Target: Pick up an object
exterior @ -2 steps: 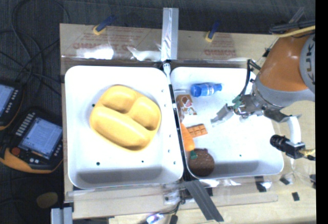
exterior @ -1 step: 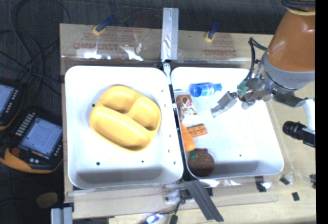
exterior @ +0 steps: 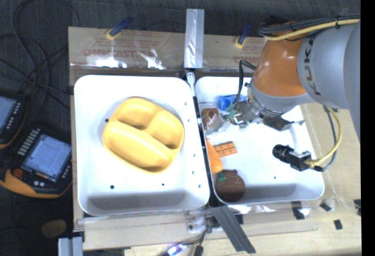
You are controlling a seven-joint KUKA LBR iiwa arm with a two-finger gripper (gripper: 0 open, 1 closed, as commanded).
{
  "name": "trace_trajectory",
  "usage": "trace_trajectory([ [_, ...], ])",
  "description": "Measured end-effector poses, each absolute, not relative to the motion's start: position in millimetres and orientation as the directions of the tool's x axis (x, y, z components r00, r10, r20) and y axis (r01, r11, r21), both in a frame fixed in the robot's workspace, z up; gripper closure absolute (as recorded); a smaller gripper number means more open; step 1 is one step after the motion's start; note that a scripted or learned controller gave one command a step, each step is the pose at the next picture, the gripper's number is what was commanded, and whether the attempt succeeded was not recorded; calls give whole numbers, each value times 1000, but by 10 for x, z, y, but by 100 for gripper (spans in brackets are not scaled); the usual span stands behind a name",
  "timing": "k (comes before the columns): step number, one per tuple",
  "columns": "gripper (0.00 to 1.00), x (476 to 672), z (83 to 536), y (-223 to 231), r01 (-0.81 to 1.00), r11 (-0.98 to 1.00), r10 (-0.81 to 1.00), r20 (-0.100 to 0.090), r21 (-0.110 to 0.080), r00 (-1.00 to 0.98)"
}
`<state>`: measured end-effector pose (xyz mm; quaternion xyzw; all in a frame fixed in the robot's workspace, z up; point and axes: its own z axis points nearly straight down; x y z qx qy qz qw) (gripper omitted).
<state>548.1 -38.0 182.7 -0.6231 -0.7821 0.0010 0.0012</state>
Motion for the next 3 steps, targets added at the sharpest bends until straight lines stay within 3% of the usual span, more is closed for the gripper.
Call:
trace_trajectory([
  [1,0,5112,1834,-798,925,379,925,1,-2,-379],
  [2,0,4888,921,-998,745,667,745,-7,11,-667],
  [3,0,5474,921,-1081,677,736,677,-8,10,-736],
])
